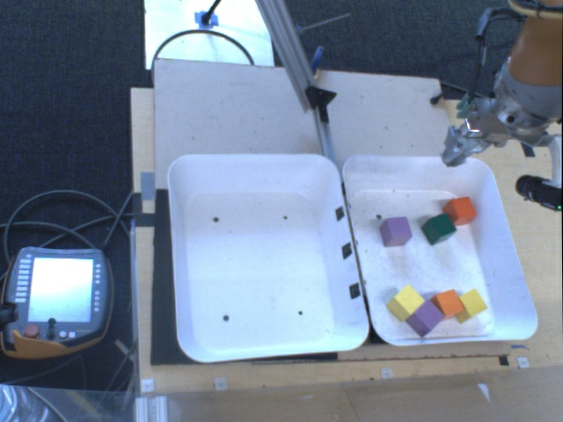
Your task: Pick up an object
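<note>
Camera view: gripper [457,150] hovered over right bin's [506,236] far rim, jaw state indeterminate. Blocks lay inside; orange block [459,209] nearest. Approach step; next, descend onto one block.

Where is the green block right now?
In the camera view, the small green cube lies in the right white bin, near its upper right part, touching the orange cube and right of the purple cube.
</note>
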Tool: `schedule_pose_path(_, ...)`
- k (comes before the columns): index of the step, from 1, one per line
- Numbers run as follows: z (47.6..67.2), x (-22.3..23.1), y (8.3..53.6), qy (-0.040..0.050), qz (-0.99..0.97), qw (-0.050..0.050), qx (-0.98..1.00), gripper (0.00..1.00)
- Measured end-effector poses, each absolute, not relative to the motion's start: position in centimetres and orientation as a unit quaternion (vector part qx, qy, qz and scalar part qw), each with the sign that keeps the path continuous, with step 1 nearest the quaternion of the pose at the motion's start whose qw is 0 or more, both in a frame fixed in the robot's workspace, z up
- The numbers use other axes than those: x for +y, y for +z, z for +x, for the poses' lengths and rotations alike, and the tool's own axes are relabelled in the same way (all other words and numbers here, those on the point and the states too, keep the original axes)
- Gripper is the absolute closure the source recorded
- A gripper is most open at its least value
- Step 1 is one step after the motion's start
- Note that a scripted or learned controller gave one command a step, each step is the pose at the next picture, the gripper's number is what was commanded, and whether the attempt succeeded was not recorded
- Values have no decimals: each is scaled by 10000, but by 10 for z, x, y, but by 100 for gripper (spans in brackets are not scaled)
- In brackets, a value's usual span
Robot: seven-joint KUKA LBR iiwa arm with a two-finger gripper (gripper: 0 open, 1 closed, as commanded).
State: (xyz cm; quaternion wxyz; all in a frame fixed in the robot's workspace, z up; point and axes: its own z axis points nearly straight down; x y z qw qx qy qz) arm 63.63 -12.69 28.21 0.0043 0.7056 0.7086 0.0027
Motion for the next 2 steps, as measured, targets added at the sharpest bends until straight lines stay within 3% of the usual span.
schedule_pose_path(2,619,-29,254,8,7037,-2,7105,100)
